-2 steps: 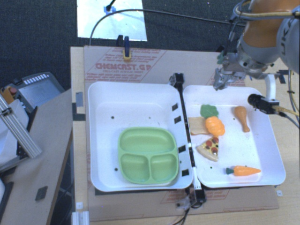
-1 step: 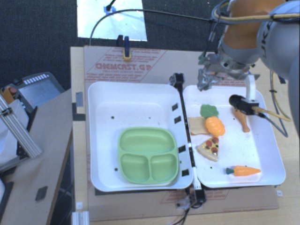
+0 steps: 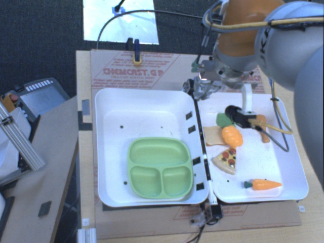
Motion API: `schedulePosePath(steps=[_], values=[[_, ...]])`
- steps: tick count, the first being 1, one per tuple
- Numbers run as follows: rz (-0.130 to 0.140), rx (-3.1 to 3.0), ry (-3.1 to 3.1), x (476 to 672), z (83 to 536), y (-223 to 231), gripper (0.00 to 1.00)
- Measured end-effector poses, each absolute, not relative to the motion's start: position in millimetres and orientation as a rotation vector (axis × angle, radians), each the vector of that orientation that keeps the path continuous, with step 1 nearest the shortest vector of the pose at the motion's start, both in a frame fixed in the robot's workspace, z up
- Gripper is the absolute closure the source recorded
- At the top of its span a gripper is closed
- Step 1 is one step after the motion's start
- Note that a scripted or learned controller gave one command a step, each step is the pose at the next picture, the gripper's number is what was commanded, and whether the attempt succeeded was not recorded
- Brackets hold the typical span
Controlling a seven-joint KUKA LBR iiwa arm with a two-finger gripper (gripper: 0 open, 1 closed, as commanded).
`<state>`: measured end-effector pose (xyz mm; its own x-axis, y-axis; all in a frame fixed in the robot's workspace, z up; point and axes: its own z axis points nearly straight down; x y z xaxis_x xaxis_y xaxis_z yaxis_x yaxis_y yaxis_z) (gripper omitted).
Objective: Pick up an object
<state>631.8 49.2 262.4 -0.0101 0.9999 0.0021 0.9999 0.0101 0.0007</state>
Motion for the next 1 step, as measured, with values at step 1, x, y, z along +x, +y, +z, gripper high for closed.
schedulePosePath(steps=[1], values=[[-0.002, -2.21, -2.231, 621.0, 261.1, 100.2, 1.0]])
